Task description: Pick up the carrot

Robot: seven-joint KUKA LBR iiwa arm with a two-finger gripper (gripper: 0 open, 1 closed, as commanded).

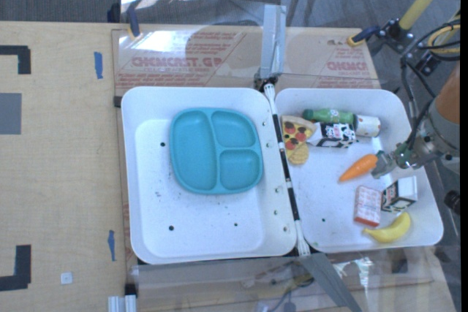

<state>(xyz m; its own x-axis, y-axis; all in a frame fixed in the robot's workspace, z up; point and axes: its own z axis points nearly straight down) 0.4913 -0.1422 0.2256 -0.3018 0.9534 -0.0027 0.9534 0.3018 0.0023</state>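
Camera view: carrot (358,166) lies in the right bin (322,223), just right of the milk carton (333,134), tip pointing away from it. Gripper (391,162) sits at the carrot's thick end; whether it's open or closed, can't tell. You'd do best to straddle the body squarely.

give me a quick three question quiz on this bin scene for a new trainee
1. True or false: the carrot lies in the same bin as the teal plate.
2. What yellow item lies near the right bin's front edge?
3. The gripper is: A) beside the carrot's right end, B) over the plate, C) outside both bins.

Key: 1 false; 2 the banana; 3 A.
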